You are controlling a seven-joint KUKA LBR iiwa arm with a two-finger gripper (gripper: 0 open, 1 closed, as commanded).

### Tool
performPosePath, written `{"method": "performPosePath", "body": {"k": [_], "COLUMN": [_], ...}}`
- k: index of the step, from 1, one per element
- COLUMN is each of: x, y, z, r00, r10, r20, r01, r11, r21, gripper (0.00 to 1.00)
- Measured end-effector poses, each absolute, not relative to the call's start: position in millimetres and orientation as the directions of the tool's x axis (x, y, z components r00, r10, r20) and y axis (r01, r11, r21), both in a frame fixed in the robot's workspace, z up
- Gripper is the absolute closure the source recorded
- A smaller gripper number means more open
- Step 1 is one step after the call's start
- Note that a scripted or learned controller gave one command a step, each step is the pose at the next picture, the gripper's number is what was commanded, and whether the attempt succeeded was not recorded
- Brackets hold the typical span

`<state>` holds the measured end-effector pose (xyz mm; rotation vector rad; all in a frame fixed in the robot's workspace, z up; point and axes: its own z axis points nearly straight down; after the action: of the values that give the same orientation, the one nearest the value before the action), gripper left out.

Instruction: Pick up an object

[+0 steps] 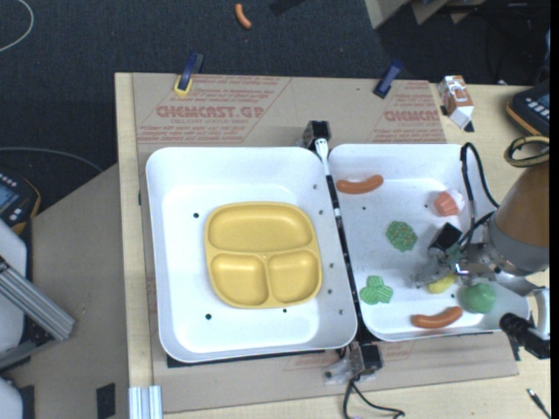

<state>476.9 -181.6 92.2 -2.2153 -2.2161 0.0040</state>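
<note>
The gripper [439, 267] is low in the right bin [393, 160], near its right side, at the end of the grey arm [524, 225] that reaches in from the right with its orange band above the wrist. Its dark fingers point down and leftward into a small cluster of toys, and whether they are parted or closed on anything cannot be told from this angle. A small yellow piece [442, 282] lies right at the fingertips, touching or almost touching them, though it is not clearly between them. Just to the right of that sits a round green object [479, 298], partly under the wrist. Below both, near the front wall of the bin, lies an orange-red sausage [436, 319]. To the left of the gripper is a dark green, bumpy piece like broccoli [401, 235], and lower left a brighter green leafy piece [376, 291]. Above the gripper, near the arm's black cable, is a pinkish-orange piece [447, 203], and towards the back of the bin lies a second sausage [359, 183]. The left bin [175, 260] holds a yellow divided plate [262, 253] with three compartments, lying flat in its middle. Both bins rest side by side on the table [227, 107].
</note>
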Motion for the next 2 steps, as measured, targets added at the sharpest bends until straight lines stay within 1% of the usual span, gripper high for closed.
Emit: {"method": "performPosePath", "body": {"k": [1, 2], "x": [476.5, 476.9], "y": [-180.8, -181.5], "z": [83.8, 94.8], "r00": [0.0, 0.001], "r10": [1.0, 1.0], "r20": [0.002, 0.001], "r01": [1.0, 1.0], "r11": [0.0, -0.001], "r21": [-0.004, 0.0], "gripper": [0.0, 1.0]}}
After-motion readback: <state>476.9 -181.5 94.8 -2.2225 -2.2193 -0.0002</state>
